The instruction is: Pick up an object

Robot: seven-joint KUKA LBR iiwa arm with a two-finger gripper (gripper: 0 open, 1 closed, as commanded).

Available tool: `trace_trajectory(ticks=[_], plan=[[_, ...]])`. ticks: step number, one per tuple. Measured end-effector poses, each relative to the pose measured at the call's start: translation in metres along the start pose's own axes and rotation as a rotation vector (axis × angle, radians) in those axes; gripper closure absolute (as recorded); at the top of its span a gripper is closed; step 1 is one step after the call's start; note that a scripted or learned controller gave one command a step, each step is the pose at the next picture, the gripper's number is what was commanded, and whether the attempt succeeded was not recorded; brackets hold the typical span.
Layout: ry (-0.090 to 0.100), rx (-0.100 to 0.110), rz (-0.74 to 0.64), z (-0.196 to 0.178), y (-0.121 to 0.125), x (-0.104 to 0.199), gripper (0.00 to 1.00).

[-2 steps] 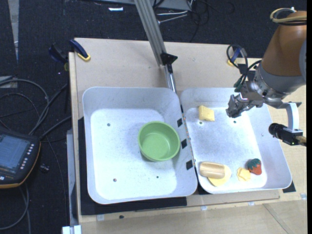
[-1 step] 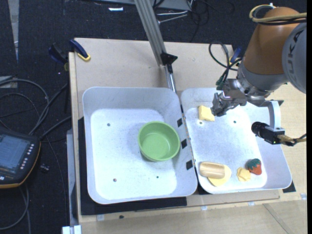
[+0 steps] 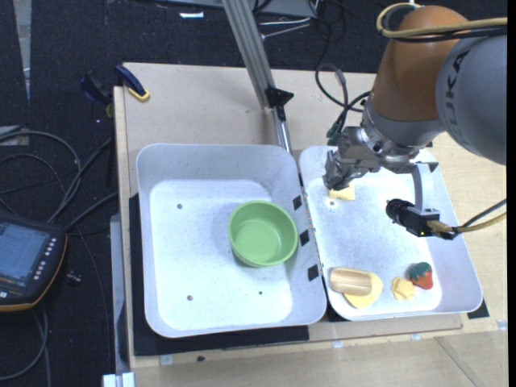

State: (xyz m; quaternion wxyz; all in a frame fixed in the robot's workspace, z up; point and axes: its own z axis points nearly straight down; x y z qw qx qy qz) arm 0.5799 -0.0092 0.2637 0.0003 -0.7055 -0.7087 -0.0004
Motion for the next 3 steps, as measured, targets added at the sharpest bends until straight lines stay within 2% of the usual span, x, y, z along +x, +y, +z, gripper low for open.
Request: trace_trajectory(ticks=[1,2,3], plan=[[0.0,0.0,0.0,-0.003,0.002,0.054,1.0],[0.0,0.001,0.0,0.007,-0.01,0.1,1.0],[-0.001,0.0,0.004,0.007,-0.009,0.098,0.0]])
